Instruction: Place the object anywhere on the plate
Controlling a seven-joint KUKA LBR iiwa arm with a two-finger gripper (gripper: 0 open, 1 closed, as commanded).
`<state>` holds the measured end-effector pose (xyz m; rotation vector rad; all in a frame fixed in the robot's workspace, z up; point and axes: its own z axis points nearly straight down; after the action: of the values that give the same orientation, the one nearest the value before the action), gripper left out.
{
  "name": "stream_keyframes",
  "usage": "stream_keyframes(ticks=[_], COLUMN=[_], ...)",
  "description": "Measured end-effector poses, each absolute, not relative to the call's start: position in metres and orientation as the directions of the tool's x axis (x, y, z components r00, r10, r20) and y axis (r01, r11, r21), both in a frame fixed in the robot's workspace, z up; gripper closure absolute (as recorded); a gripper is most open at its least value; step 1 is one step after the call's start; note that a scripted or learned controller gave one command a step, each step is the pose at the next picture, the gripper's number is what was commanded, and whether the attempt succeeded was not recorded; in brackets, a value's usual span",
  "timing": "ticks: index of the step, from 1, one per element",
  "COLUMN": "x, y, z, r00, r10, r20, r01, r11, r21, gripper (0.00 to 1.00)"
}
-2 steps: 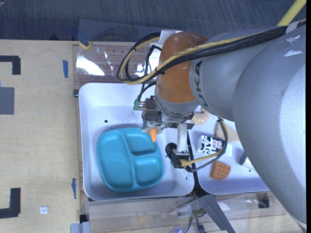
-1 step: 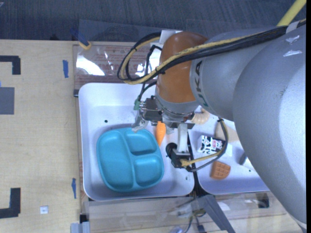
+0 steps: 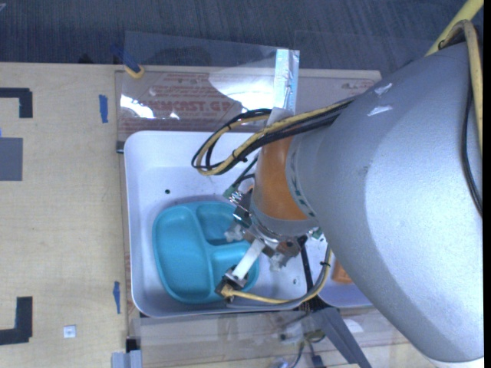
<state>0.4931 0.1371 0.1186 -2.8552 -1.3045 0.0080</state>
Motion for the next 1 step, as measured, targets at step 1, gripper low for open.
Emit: stream_keyframes(ticks=[1], x=[0.4935], y=[0.1343], z=[0.1258], r00=[0.657], r10=[0.753], r20=[-0.008], r01=[0.753], r11=[-0.657], r21=[-0.002], gripper=[1.0])
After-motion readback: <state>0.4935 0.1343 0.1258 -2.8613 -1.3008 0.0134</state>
